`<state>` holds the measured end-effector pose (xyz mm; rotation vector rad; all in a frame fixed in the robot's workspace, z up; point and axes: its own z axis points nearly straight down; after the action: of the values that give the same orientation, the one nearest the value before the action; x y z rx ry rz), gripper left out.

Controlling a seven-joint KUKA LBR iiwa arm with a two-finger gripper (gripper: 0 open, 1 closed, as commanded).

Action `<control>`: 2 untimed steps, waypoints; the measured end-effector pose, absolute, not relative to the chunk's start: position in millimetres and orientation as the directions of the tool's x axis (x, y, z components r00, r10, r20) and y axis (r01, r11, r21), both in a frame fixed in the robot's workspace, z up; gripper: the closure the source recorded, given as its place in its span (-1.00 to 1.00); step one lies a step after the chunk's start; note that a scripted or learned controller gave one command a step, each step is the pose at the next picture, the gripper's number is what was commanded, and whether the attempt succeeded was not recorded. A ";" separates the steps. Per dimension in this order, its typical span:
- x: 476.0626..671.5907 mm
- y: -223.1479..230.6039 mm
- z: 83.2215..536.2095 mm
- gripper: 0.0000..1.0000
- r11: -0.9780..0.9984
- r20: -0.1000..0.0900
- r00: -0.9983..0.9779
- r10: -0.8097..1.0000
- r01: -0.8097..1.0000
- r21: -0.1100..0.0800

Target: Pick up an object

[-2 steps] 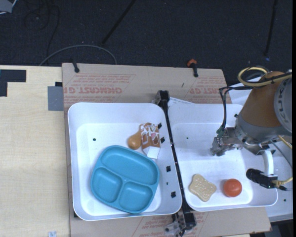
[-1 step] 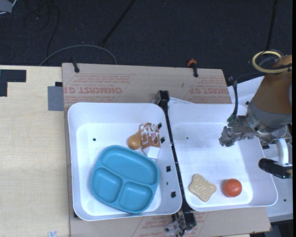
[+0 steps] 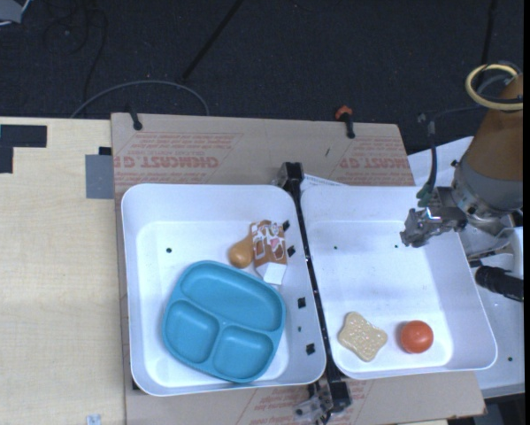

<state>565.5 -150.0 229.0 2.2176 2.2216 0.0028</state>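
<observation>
Two shallow white plastic bins sit side by side on the surface, over a sheet of brown printed cardboard (image 3: 247, 153).

The left bin (image 3: 145, 237) holds a light blue plastic plate with three compartments (image 3: 222, 320), which fills its near half and lies close to the near right corner. Just beyond the plate, against the right wall of that bin, lies a small orange-brown and white toy figure (image 3: 260, 244), touching or just overlapping the plate's far rim.

The right bin (image 3: 380, 255) holds two things near its near edge: a flat tan biscuit-shaped piece with rounded corners (image 3: 363, 336), and just to its right a small round red ball like a tomato (image 3: 416, 336). The two lie beside each other, apart.

The grey arm with its orange band (image 3: 499, 153) reaches in over the far right edge of the right bin. The fingers (image 3: 421, 226) are above that bin's far right corner, well apart from the biscuit and the ball. Whether they are open or closed cannot be told; nothing is seen between them.
</observation>
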 end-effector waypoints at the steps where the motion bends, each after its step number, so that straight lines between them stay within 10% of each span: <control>1: 566.2 -150.8 261.9 1.00 0.001 0.000 -0.001 1.000 1.000 0.002; 2: 568.3 -99.2 247.0 1.00 0.004 0.002 -0.004 1.000 1.000 -0.003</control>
<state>568.3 -99.2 247.0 2.2201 2.2285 -0.0013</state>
